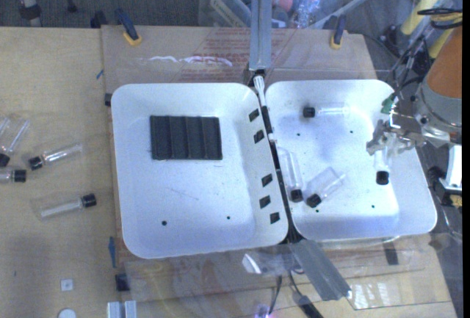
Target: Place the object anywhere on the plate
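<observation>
Tool (383,142) first: we are seeing it hovering over the right bin's (411,217) right edge, its grip too blurred to tell. Leftward, the dark plate (186,137) is lying in the left bin (147,236); clear vials (323,184) are resting right, on the wooden bench (51,89).

Left bin (132,162): smooth, slightly glossy white plastic. Plate (186,137) within it: matt black, ribbed. Vials (324,185) in the adjoining bin: clear plastic, black caps.

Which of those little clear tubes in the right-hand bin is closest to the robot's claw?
The vial near the right bin's right edge, black cap down, just below the gripper. The other three lie farther left.
</observation>
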`<state>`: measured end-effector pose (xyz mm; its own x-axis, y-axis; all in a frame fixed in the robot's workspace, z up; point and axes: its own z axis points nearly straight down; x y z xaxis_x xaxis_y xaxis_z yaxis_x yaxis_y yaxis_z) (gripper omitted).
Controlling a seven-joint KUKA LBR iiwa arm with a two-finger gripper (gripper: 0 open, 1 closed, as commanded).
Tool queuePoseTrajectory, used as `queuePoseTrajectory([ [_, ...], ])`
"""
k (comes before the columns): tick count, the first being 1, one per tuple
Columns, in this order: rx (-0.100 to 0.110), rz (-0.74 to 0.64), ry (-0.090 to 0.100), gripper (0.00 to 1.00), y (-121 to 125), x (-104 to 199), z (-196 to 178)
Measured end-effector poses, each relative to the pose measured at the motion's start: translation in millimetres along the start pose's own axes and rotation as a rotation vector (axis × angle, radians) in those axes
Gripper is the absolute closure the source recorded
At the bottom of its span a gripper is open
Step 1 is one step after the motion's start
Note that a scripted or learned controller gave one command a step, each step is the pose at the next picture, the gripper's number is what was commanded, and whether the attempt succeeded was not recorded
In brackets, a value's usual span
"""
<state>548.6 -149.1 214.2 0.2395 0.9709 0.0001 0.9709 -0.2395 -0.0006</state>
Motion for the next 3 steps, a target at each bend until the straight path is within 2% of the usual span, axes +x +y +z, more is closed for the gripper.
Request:
queuePoseTrajectory([
  [1, -0.001, 0.332, -0.001, 1.0, 51, 50, -137],
  [2, 0.005, 0.679, -0.003, 1.0, -3, 136, -156],
  [3, 0.005, 0.947, -0.003, 1.0, -26, 181, -2],
])
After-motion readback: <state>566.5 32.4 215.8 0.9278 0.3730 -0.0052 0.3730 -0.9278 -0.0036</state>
